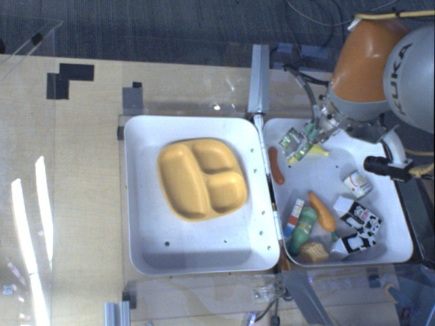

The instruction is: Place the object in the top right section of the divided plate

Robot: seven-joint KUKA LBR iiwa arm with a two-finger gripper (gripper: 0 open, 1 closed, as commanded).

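A yellow divided plate lies in the left white bin, with one long section on its left and two smaller ones on its right. Its top right section holds nothing. My gripper hangs over the back of the right bin, under the orange wrist band. Its tip is right at a green, white and yellow packet that lies at the bin's back left. Whether the gripper touches or holds the packet is not visible.
The right bin also holds a red sausage by the left wall, a carrot, a green bottle, a biscuit, a small white cup and black-and-white patterned pieces. A metal divider stands between the bins.
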